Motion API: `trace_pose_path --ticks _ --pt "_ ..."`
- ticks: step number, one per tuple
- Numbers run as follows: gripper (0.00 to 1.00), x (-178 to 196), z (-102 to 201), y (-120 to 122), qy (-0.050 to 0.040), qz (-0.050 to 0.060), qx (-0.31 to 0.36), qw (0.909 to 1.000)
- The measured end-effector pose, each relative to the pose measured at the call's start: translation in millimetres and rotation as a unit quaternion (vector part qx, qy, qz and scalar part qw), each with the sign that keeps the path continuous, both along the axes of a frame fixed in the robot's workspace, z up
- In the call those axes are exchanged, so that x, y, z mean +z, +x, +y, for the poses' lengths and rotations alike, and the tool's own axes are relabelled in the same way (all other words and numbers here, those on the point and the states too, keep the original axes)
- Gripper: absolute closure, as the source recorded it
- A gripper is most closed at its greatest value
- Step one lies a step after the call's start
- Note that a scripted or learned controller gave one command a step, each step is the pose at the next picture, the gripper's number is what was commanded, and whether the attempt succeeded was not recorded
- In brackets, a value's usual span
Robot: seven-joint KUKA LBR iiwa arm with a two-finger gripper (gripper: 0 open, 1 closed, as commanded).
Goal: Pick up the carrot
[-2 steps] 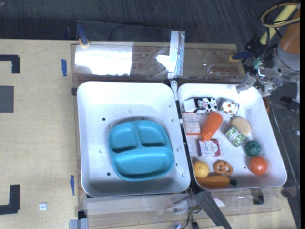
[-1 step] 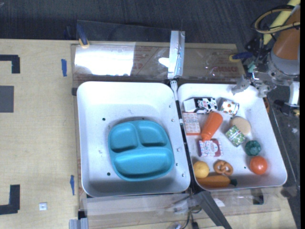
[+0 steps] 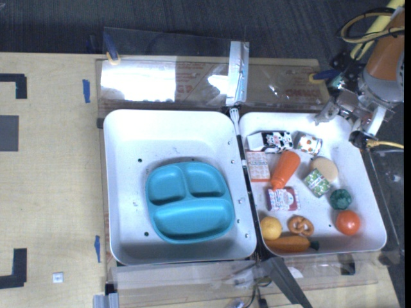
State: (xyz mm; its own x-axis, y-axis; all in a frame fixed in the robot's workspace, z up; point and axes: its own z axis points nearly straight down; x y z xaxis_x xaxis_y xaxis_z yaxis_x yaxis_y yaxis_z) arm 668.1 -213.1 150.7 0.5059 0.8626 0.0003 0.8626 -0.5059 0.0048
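Gripper [image 3: 352, 113], grip state untellable, hovers at the right white bin's [image 3: 369, 191] far-right corner and should cross to the green-tipped orange plastic carrot [image 3: 290, 243] along the near edge, closing across its width.

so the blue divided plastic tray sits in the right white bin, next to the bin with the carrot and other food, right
Not quite: the camera view shows the blue divided plastic tray in the left white bin. The long orange carrot and other toy food lie in the right white bin beside it.

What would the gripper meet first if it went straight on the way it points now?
Probably the right bin's back right corner floor; the gripper seems to point down there. The carrot lies off to the left. Depth is unclear.
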Motion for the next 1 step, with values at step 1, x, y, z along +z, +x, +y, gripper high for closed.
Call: trace_pose_path --ticks 1 --pt "0.00 -8.3 0.6 3.3 0.0008 -0.004 -0.007 1.0000"
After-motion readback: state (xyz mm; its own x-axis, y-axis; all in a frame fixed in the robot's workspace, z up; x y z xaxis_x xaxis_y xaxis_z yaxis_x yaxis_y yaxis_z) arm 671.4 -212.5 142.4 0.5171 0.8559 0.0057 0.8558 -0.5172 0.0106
